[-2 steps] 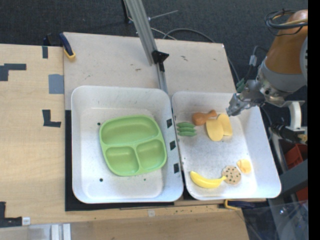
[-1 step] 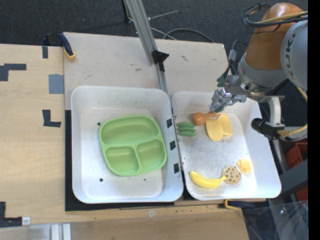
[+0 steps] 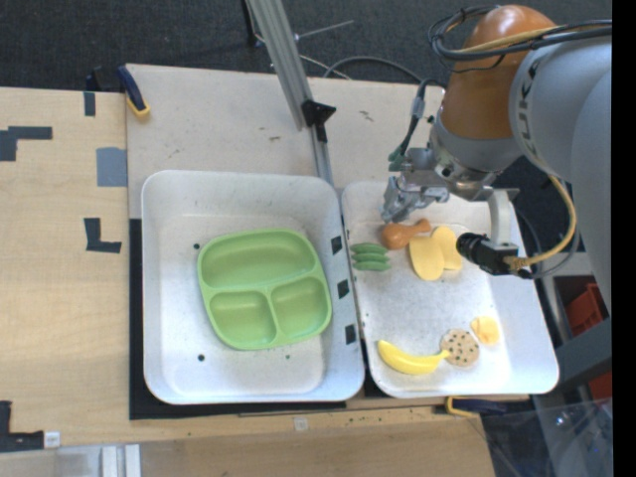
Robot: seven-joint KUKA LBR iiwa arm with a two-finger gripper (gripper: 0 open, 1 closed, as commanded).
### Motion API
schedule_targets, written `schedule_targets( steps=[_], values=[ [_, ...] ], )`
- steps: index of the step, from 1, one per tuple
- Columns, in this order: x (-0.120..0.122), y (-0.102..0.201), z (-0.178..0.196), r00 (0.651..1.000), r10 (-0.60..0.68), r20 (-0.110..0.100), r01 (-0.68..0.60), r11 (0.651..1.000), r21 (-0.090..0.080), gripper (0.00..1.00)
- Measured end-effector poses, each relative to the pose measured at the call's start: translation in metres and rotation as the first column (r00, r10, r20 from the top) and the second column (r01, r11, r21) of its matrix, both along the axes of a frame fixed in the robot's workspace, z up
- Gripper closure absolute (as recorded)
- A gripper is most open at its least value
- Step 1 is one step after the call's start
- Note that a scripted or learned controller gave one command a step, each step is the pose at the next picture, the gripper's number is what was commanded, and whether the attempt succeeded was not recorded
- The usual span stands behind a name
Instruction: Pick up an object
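My gripper hangs low over the back left part of the right bin, right above an orange carrot-like toy. Beside it lie a yellow piece and a green pea pod. Near the front of that bin rest a yellow banana, a brown cookie and a small yellow piece. The fingertips sit close to the orange toy, but contact is unclear.
The left bin holds a green divided plate. A metal pole slants up from the ridge between the bins. The arm's grey body and orange band loom over the right bin's back right.
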State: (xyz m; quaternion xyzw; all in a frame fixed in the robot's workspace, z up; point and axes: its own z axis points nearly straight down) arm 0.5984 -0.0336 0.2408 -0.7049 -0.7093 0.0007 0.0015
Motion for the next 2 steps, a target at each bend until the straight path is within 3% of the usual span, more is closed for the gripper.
schedule_targets(
  steps=[2],
  values=[
    [0.021, 0.103, -0.020, 1.000, 0.001, 0.000, -0.001, 1.000, 0.000, 1.00]
  ],
)
